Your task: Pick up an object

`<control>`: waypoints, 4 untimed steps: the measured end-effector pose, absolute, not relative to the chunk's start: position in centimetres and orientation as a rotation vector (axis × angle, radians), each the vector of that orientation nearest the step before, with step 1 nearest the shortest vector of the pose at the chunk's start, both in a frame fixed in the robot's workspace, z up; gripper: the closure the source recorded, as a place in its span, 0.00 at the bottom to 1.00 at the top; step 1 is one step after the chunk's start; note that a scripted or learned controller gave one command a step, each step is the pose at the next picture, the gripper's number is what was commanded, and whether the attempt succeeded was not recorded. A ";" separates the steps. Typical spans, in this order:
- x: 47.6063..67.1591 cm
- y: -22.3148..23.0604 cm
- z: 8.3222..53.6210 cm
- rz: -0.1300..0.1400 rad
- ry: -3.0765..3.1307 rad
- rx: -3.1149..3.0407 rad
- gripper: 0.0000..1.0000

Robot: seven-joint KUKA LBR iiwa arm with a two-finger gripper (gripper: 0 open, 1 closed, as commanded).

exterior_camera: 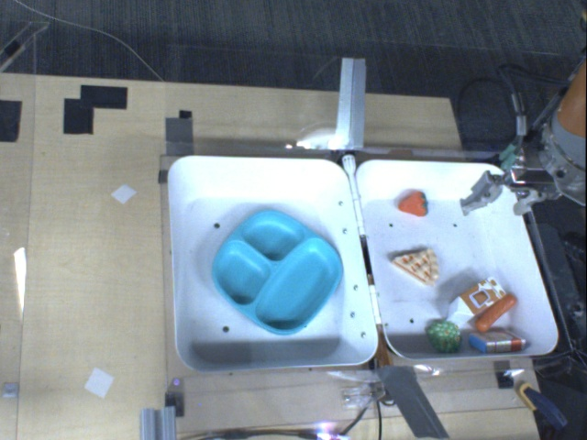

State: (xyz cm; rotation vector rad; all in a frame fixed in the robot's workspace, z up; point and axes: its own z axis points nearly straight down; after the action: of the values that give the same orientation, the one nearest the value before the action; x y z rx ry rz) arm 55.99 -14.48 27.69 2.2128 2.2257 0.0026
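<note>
The right bin [527,246] holds several small things: a red-orange piece [413,203] at the back, a tan waffle-like wedge [417,265] in the middle, a green ball-like item [445,335], an orange sausage shape [495,314] lying against an orange-and-white block [483,292], and a blue-and-red item [495,343] at the front. My gripper [500,200] hangs over the bin's back right corner, open, with nothing between its fingers. It is to the right of the red-orange piece and apart from it.
The left bin [193,209] holds a blue divided plate [278,270]. A metal post [352,99] stands behind the ridge where the two bins meet. Cables lie on the dark floor at the back right.
</note>
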 end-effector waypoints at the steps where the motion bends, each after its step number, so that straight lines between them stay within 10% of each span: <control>1: 51.5 -13.6 14.6 0.002 2.274 2.166 0.00; 2: 49.1 -17.1 8.9 0.011 2.395 2.016 0.00; 3: 49.4 -17.1 10.2 0.015 2.389 2.008 1.00; 4: 49.4 -17.1 10.2 0.015 2.389 2.009 0.00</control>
State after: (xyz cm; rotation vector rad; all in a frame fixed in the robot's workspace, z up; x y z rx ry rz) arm 49.43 -17.14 10.19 2.0085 2.3890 0.0151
